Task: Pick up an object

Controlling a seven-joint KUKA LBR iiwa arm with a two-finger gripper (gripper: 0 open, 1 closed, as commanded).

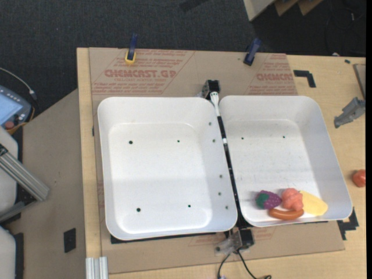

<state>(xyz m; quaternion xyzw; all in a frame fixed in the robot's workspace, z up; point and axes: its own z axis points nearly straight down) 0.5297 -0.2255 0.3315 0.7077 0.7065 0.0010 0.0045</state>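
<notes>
Camera view shows the bench [174, 68] bearing the left bin [163, 167] at nine o'clock and the right bin [279, 150] at three o'clock, their inner rims touching. At five o'clock in the right bin huddle a yellow piece [315, 204], a red sausage [286, 214], a pink-orange toy [292, 197] and purple grapes [268, 199]; a small orange item [360, 178] sits on the bench past that bin's four o'clock rim

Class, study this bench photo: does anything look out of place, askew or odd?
One thing stands out: a small orange object lies on the bench, to the right of the right bin, while the other toys, purple, pink-orange, yellow and a curved orange piece, cluster in that bin's near corner.
</notes>
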